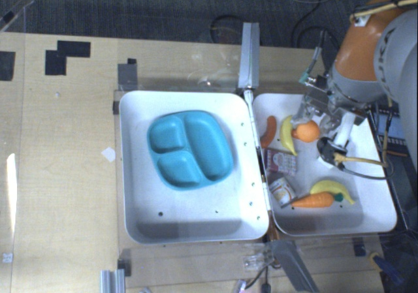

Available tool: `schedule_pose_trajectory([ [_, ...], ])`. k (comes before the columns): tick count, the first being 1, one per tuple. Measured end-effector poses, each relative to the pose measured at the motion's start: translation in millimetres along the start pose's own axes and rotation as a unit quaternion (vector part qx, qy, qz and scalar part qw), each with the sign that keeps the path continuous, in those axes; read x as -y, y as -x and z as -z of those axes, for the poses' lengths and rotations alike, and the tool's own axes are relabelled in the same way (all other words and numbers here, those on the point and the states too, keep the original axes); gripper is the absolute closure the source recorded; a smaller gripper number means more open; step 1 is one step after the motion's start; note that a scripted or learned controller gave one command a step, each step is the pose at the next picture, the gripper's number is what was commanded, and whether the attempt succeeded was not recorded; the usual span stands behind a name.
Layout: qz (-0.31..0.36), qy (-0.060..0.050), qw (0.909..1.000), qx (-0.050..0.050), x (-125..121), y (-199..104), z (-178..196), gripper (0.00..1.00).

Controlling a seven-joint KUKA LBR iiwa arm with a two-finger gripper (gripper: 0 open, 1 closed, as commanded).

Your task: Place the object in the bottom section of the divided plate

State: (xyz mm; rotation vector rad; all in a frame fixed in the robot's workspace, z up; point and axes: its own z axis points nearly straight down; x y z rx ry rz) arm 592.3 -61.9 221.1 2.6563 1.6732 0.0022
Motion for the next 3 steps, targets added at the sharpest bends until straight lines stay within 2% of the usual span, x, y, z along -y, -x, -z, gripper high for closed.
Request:
schedule_pose_trajectory([
  [1, 0.122, 0.001, 0.9926, -0.001, -38, -87, 1, 1.0],
  [2, 0.23, 0.002, 0.9732, -0.001, -16, -145, 25, 1.0],
  [3, 0.23, 0.002, 0.9731, -0.001, -16, -145, 25, 0.0],
])
